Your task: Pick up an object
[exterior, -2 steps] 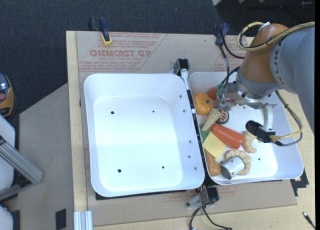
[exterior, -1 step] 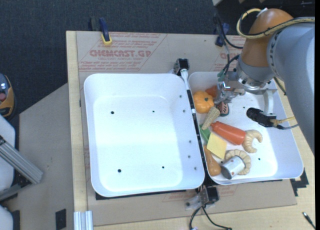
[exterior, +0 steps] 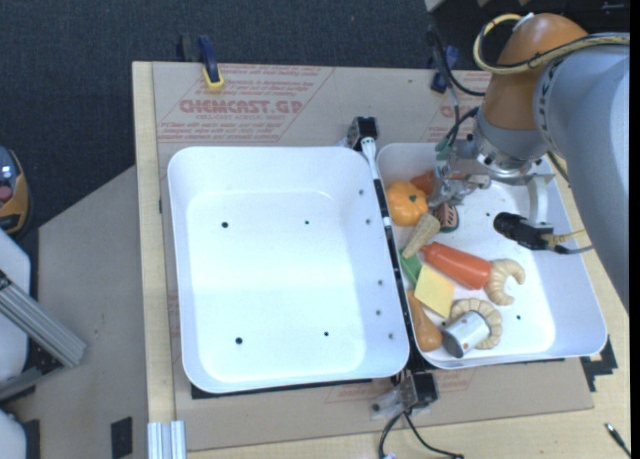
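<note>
My gripper point(exterior: 447, 190) hangs low in the back left part of the right bin point(exterior: 570, 297), just right of an orange round fruit point(exterior: 406, 203). A small dark red and white piece point(exterior: 449, 216) lies right under it. Toward the front lie a beige cone-shaped piece point(exterior: 420, 236), a red-orange pepper point(exterior: 458, 264), a yellow block point(exterior: 434, 291), a tan croissant point(exterior: 506, 280), a second curled pastry point(exterior: 487, 319) and a silver can point(exterior: 459, 336). A green piece point(exterior: 410, 269) and an orange piece point(exterior: 426, 328) rest along the bin's left wall.
The left bin point(exterior: 280, 267) sits beside the right one, and the two share a middle rim point(exterior: 388, 247). A blue and yellow clamp point(exterior: 210, 62) is fixed at the board's back edge. The grey arm point(exterior: 590, 137) covers the right bin's back right corner.
</note>
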You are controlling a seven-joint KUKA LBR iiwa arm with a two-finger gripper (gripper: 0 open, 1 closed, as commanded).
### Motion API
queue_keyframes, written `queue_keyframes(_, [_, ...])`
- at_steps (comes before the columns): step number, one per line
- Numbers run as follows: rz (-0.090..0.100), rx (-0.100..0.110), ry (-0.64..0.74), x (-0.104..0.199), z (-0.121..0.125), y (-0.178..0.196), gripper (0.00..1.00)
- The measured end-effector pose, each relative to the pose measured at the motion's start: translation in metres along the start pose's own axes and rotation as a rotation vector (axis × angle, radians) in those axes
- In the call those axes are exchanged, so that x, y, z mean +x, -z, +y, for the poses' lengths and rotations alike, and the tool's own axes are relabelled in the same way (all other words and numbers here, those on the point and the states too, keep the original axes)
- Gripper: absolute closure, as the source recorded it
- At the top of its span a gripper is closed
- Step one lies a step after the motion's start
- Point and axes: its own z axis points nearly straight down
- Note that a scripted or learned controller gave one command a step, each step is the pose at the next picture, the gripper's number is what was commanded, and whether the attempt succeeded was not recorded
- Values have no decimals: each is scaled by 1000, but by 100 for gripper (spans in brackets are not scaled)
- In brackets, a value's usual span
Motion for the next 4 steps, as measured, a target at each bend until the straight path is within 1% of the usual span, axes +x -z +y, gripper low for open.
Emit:
queue_keyframes(1, [0,0,-1,0,0,0,0])
queue_keyframes(2, [-20,2,-8,9,1,1,0])
queue_keyframes(3, [-18,-51,-9,10,-14,2,0])
queue_keyframes(4, [-16,-67,-7,18,-33,2,0])
